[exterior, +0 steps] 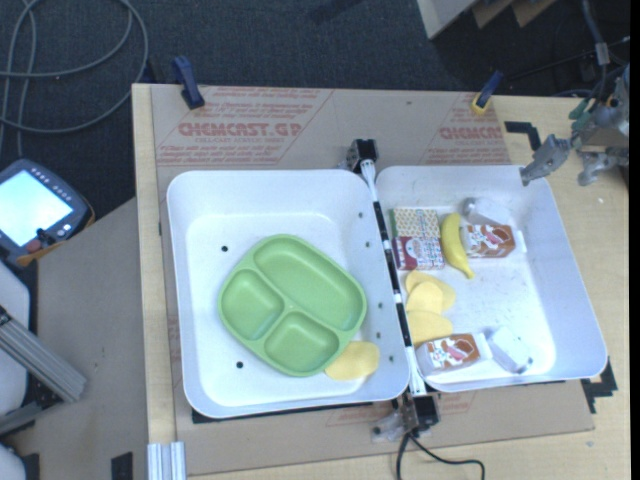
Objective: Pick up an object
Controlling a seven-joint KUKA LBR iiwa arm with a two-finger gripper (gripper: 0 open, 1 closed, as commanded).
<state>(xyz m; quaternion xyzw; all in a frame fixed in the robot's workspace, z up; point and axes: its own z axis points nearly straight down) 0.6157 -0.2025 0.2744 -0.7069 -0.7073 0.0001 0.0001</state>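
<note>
The light is bright and even, coming from above. The two white bins (200, 268) shine almost too white. Shadows are soft and small. The picture is a bit grainy, and the dark floor (80, 28) looks dim.

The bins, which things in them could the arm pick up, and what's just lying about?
For the job: banana, two ketchup-style packets, patterned packet, yellow chips, yellow piece, green divided plate, gripper.

Lying about: blue clamps, cables, handheld screen.
</note>
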